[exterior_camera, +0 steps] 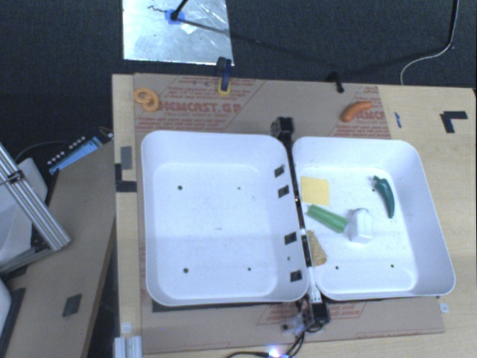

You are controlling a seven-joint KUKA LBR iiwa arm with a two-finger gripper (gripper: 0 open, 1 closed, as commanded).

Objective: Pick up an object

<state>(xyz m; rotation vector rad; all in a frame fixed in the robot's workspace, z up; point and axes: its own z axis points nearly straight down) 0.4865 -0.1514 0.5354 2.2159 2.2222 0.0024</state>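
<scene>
Objects crowd the right bin (pixel 417 278) – yellow card (pixel 314 190) beside green stick (pixel 326 218)

Dark carpet floor (pixel 59 66) surrounds the wooden bench (pixel 447 162) — a shiny metal sheet (pixel 177 21) lies beyond

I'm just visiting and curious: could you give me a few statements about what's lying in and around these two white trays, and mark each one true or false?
1. The yellow square lies in the right tray. True.
2. The dark green pepper lies in the left tray. False: it lies in the right tray.
3. An orange sausage-shaped thing lies outside the trays, on the board behind them. True.
4. The white piece sits beside the end of a green stick. True.
5. The orange ring lies inside the right tray. False: it lies on the board, beyond the left tray.
</scene>
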